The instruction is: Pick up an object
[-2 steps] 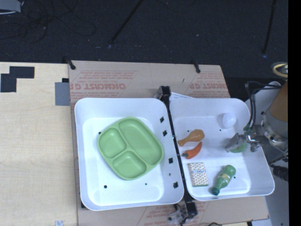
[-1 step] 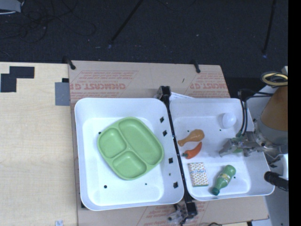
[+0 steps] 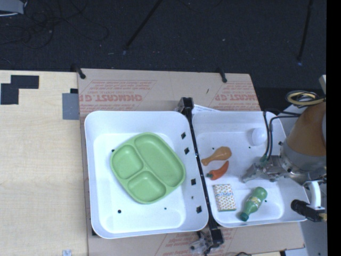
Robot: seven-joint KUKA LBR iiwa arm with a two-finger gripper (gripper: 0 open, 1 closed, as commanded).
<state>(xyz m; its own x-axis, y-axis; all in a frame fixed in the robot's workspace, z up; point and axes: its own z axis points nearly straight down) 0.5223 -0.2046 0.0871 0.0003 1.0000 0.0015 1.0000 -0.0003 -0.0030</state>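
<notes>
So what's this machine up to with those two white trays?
A robot arm reaches in from the right over the right bin, its gripper low inside it, above a green bottle. Nearby lie a small patterned packet, a red pepper toy and an orange drumstick-shaped toy. Its job is to pick something up; nothing looks lifted yet. The left bin holds a green divided plate.

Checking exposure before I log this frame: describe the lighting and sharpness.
Camera view: even light on the white bins, soft shadows, no harsh glare; the green plate and green bottle read clearly; the floor above stays dark; the hand looks slightly soft.
</notes>
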